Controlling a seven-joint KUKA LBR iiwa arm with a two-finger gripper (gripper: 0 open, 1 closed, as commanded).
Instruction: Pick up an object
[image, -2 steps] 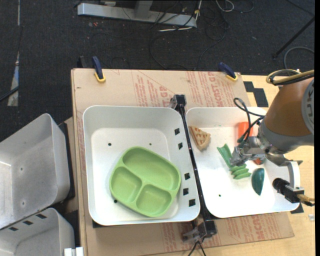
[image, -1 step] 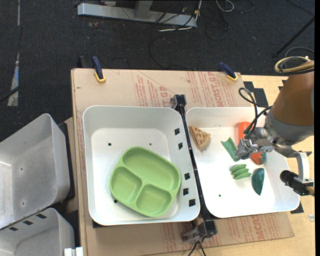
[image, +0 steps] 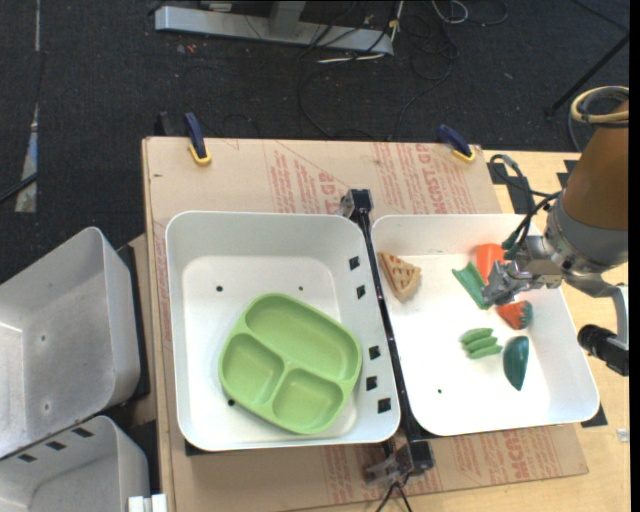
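Observation:
The right bin (image: 560, 400) holds several toy foods. A pizza slice (image: 400, 275) lies near its left wall. A green pea pod (image: 480, 343) and a dark teal piece (image: 516, 361) lie toward the front. An orange piece (image: 487, 257), a flat green piece (image: 466, 279) and a red-orange piece (image: 515, 315) crowd together at the right. My gripper (image: 500, 289) reaches in from the right and sits low among these three, partly covering them. I see nothing clearly held in it.
The left bin (image: 190, 330) holds a light green divided plate (image: 290, 362). A black divider (image: 380, 330) runs between the bins. Grey tubs (image: 60, 330) stand off the bench at left. Clamps (image: 197, 140) grip the far edge of the board.

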